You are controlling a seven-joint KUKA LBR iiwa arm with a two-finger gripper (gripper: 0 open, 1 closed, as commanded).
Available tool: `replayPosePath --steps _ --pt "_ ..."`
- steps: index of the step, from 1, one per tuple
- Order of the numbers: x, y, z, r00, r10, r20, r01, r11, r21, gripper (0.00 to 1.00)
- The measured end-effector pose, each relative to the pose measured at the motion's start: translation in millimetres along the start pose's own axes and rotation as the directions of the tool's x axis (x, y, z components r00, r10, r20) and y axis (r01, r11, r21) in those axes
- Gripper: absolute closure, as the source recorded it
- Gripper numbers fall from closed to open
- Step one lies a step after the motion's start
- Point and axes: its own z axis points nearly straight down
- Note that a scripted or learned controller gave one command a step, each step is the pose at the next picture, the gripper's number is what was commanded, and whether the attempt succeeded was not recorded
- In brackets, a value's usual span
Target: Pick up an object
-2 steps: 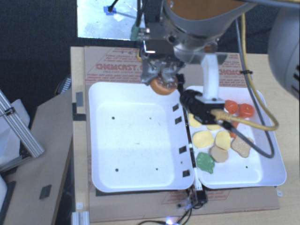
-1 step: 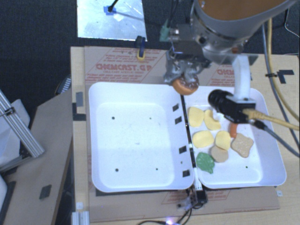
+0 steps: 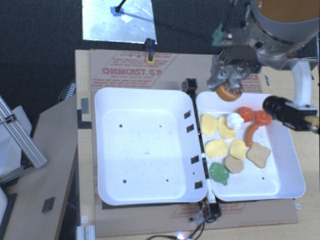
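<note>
The end effector [image 3: 229, 81] hangs over the far edge of the right bin [image 3: 287, 181], and a round orange-brown piece [image 3: 228, 93] sits right under its fingers; it looks pinched between them, but the view is blurry there. Nearer in that bin lie smooth yellow lumps [image 3: 216, 147], a red ball [image 3: 244, 113], a toast-shaped slice [image 3: 258, 155] and a bumpy green bit [image 3: 218, 173]. The left bin [image 3: 145, 144] touches it. The cardboard [image 3: 131, 70] behind reads "CHEMCAST GP".
</note>
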Motion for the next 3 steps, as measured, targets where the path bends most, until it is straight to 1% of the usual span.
replayPosePath --steps 1,2,3 --pt "-63 0 0 1.000 -0.002 -0.001 0.002 1.000 0.000 1.00" --pt "-19 9 116 1.000 -0.012 0.000 0.012 1.000 0.010 1.00" --pt "32 22 187 1.000 -0.011 -0.002 0.011 1.000 0.003 1.00"
